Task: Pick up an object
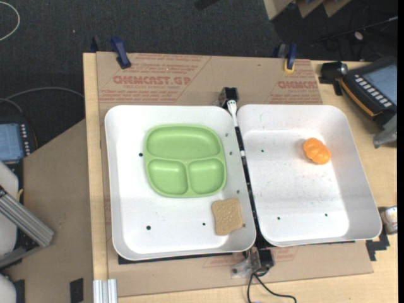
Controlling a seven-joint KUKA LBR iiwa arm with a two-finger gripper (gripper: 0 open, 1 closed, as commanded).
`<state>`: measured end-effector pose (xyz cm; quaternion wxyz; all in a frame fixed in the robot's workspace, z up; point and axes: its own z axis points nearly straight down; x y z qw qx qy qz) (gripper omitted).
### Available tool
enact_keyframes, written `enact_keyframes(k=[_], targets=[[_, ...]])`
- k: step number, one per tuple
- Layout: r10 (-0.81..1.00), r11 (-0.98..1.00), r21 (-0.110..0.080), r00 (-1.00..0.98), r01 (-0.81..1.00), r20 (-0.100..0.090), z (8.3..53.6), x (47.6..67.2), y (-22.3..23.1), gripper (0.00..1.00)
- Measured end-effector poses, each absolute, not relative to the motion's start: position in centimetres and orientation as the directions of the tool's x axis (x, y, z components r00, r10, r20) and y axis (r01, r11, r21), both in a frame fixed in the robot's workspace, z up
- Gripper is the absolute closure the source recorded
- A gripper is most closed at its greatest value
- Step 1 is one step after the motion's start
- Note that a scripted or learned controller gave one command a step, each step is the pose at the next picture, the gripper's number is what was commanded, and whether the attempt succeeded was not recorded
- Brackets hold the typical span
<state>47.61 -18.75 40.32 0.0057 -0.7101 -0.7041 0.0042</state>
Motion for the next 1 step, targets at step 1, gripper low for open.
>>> enact_keyframes(k=[1], targets=[[1.0,-0.001,-0.011,0.001,1.0,0.003,20.39,53.67,-22.19,0.0]])
